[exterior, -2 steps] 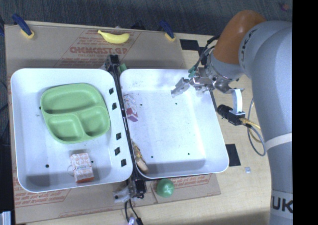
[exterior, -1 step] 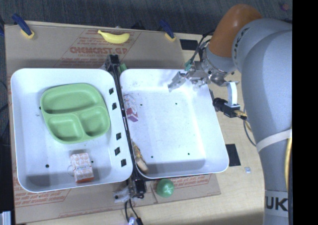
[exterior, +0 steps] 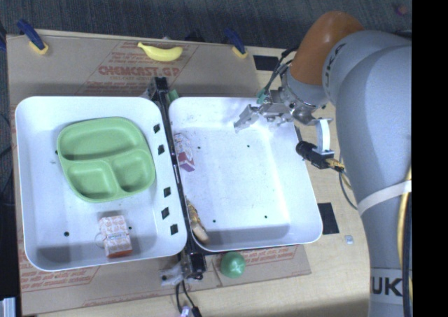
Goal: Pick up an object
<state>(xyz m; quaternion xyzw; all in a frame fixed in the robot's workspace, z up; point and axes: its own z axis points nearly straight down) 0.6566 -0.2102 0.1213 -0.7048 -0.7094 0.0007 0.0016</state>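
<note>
The grey arm's gripper (exterior: 243, 119) hangs over the right white bin's (exterior: 280, 200) far edge; whether its fingers are spread I cannot tell. The nearest object, a small red-and-white packet (exterior: 185, 152), lies left and nearer, against the bin's left wall.

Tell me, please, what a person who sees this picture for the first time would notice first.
Probably the big grey arm with its orange band, reaching in from the right, its gripper over the far part of the right bin. Next, the green divided tray in the left bin, with a small carton nearer the camera. A yellow banana lies on the cardboard beyond the bins.
</note>
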